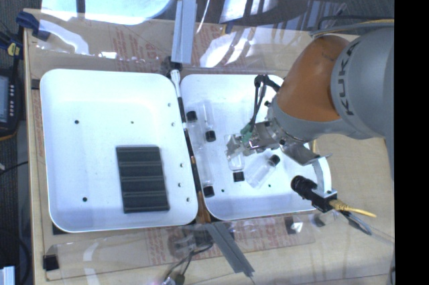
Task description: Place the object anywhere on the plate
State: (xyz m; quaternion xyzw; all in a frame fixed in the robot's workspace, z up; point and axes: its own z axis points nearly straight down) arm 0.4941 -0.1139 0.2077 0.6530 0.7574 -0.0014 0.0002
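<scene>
The plate (141, 178) is a dark ribbed rectangle lying flat in the left bin (80, 96), towards its front. Several small clear bottles with black caps are scattered in the right bin (221, 92): one (200, 115) near the divider, one (205, 178) at the front left and one (259, 171) near the middle. My gripper (239, 145) hangs low over the middle of the right bin, just above and left of the middle bottle. The grey arm with its orange band (312, 86) covers the bin's right side. Nothing can be made out in the gripper's grasp.
A grey bar (182, 29) stands behind the bins where they meet. Clear plastic sheeting lies along the back of the bench. A black and yellow fitting (322, 200) juts out at the right bin's front right corner. Loose metal parts (228, 247) sit at the bench's front edge.
</scene>
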